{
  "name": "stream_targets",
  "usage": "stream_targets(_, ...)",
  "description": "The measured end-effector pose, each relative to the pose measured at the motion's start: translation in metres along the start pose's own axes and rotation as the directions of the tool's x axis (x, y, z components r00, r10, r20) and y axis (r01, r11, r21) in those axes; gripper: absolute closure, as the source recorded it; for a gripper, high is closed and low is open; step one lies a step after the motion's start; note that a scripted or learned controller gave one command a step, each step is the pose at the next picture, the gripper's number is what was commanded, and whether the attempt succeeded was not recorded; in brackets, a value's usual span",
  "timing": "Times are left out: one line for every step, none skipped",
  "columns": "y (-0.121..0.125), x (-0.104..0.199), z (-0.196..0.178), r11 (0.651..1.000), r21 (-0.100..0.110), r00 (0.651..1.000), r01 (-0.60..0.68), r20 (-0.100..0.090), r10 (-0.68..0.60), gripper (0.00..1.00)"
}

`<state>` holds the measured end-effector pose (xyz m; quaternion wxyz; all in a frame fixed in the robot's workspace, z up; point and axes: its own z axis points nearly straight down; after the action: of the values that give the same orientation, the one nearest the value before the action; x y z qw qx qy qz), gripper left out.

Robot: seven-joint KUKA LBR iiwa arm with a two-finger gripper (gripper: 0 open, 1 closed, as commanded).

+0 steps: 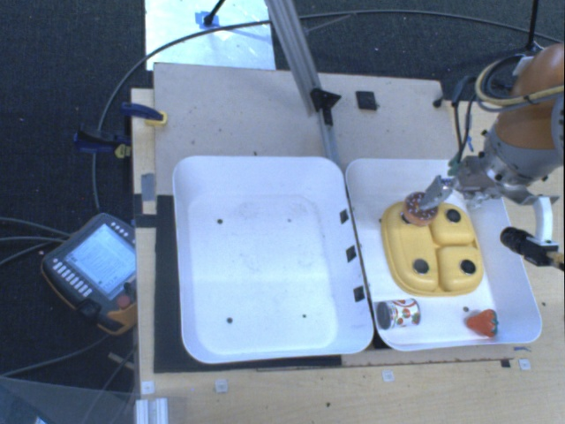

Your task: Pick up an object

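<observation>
We see the gripper (422,208) low in the right bin (521,312), over a yellow tray (434,247), at a small brown object (415,207), jaws' state we cannot tell, can (398,314) and strawberry (482,322) near the front.

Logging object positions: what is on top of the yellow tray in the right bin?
A small brown round object rests on the yellow tray at its upper-left corner, with the gripper right over it, covering part of it.

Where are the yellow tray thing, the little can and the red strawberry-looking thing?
yellow tray (446,259), camera view, on its raised lower middle.
can (398,314), camera view, on its printed side, lying in the right bin.
red strawberry-like piece (482,323), camera view, on its red body.
</observation>
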<state>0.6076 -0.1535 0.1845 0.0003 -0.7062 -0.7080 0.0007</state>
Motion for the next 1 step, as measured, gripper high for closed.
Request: stream_targets(0.0033,0.0098,0.0493,1.000,-0.002,1.000,0.003,0.000,-0.003,0.00)
